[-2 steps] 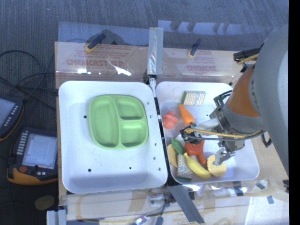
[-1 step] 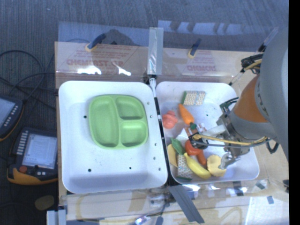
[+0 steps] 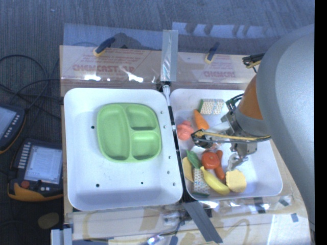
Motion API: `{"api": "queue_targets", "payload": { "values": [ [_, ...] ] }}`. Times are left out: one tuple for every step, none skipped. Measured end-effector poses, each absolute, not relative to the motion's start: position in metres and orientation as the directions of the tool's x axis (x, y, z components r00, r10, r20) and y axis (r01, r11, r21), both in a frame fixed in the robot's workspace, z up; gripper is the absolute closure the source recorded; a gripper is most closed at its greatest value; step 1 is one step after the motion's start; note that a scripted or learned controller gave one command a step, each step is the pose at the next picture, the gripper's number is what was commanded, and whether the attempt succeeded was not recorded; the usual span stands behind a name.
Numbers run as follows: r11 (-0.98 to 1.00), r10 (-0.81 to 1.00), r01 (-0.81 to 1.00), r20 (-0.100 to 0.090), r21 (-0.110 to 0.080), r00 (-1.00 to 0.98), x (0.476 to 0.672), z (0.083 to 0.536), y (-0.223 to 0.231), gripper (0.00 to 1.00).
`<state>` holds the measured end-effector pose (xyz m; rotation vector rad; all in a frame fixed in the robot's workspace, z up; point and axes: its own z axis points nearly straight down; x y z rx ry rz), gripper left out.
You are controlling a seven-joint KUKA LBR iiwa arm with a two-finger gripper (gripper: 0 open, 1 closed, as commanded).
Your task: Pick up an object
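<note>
Toy tomato (image 3: pixel 210 159) is seen in the right bin (image 3: pixel 265 180), among play food, just left of the gripper (image 3: pixel 236 160), which hangs low beside it. Whether anything is held cannot be told. A banana (image 3: pixel 214 181) lies just below.

Left white bin (image 3: pixel 76 188) holding a green three-compartment tray (image 3: pixel 129 132). On the grey carpet (image 3: pixel 153 4) at far left: black cables (image 3: pixel 20 70) and an orange-edged handheld pendant (image 3: pixel 36 167). Two clamps (image 3: pixel 103 46) grip the desk's rear edge.
</note>
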<state>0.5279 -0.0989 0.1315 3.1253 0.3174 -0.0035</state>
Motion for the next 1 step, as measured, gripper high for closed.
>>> {"api": "queue_targets", "payload": {
  "values": [
    [-0.979,0.202,0.201,0.044,0.014,0.978,0.5393,0.1075,-0.1023,0.0]
  ]
}}
